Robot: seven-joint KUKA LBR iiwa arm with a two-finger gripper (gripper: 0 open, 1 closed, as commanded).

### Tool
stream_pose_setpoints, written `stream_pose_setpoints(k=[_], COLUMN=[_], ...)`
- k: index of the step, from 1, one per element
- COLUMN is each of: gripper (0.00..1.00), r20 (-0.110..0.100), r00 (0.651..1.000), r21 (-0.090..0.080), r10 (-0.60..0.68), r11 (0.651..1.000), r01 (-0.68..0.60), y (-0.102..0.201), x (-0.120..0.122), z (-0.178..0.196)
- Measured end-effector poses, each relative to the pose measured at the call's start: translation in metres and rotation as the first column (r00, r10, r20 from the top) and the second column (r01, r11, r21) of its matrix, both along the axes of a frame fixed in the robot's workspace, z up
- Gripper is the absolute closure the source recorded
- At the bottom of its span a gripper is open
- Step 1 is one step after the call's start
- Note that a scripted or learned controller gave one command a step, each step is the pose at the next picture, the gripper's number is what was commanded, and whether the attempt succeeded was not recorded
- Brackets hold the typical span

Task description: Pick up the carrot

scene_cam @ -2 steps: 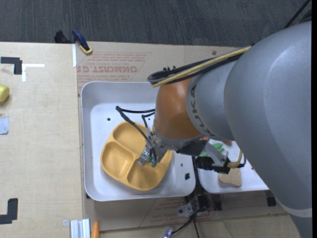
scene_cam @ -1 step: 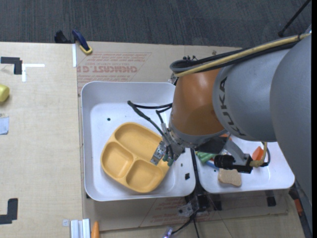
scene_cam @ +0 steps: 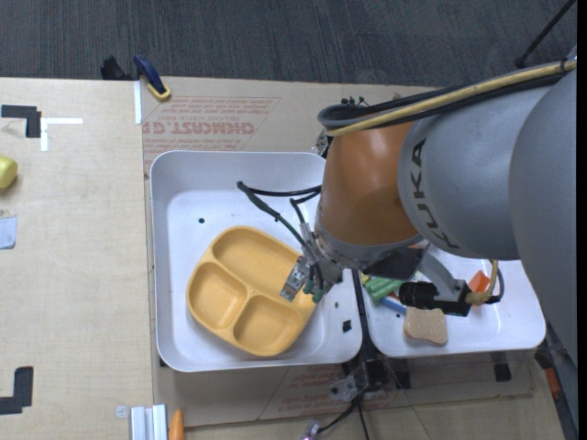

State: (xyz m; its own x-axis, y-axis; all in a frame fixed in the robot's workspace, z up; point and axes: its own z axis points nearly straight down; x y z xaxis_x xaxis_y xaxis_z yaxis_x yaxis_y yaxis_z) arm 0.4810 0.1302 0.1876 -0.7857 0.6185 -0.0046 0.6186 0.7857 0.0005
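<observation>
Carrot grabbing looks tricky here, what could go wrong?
1. The gripper sits over the yellow divided plate in the left bin, so it might grab the plate's rim instead.
2. The orange carrot lies in the right bin, partly hidden under the arm, so aiming may be hard.

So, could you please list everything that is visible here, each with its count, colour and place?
bins: two, white, side by side on the bench
plate: one, yellow, three compartments, in the left bin
carrot: one, orange, in the right bin, partly behind the arm
green item: one, right bin, near the divider
sponge: one, tan, right bin, front
yellow object: one, bench, far left edge
clamp: one, blue and yellow, bench behind the left bin
arm: one, grey with orange band, from the right
tool: one, over the plate's right edge
</observation>
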Motion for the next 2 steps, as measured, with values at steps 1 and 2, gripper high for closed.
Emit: stream_pose_setpoints(k=[1,2], gripper=[1.0,1.0], r20=[-0.005,-0.003], r00=[0.982,0.982], r21=[0.0,-0.002], r10=[-0.191,-0.189], r11=[0.982,0.982], r01=[0.191,0.189], y=[0.0209,0.0201], x=[-0.0033,-0.0019], z=[-0.0091,-0.0007])
